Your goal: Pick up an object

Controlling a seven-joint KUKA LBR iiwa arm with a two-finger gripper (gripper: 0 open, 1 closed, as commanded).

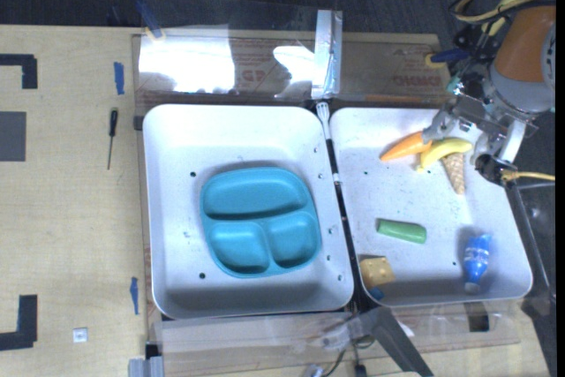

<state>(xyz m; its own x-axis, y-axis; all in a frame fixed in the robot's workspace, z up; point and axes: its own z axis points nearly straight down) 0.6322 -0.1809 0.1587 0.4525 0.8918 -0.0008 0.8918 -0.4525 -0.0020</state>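
The carrot and the banana are lying close together at the far side of the right bin, beside a cone. The gripper is hanging just over them, touching or nearly so. Whether it is gripping anything, I cannot tell. I am judging this as the reaching step; next it is needing to close on one piece and lift straight.
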